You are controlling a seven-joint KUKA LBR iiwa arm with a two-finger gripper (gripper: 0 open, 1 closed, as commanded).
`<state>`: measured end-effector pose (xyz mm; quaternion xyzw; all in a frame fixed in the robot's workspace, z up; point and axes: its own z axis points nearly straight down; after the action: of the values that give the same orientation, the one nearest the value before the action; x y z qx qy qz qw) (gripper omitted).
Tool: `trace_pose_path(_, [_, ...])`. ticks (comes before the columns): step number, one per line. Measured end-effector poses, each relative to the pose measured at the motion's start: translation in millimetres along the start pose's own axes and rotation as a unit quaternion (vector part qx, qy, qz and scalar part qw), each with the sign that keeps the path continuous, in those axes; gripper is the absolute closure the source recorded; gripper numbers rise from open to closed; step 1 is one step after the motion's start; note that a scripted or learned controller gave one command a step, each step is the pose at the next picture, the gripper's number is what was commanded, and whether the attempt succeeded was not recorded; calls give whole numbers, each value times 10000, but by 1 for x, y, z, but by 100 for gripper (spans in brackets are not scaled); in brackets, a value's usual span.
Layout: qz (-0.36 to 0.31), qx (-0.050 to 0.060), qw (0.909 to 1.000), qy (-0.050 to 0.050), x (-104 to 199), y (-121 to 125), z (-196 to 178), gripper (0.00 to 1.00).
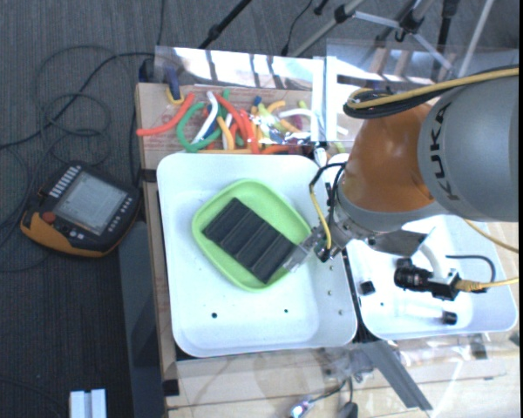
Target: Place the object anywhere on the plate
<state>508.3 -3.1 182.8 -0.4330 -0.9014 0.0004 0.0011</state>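
While a dark ribbed rectangular block (247,239) lay flat across the green plate (211,207) in the left white bin (244,325), the gripper (307,252) hovered at the plate's right edge, touching or just beside the block's corner; whether its fingers were parted could not be told. Colourful looped toys (220,122) sat behind the bin, a teach pendant (78,209) on the floor.

A robotics lab is showing here: control pendant (77,209) lying on carpet, tripod legs (392,11) standing, cables (48,103) trailing.
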Motion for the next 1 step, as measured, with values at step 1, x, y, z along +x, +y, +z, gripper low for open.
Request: trace_pose_path(1, [2,-1,10000,2,0,0,0,0])
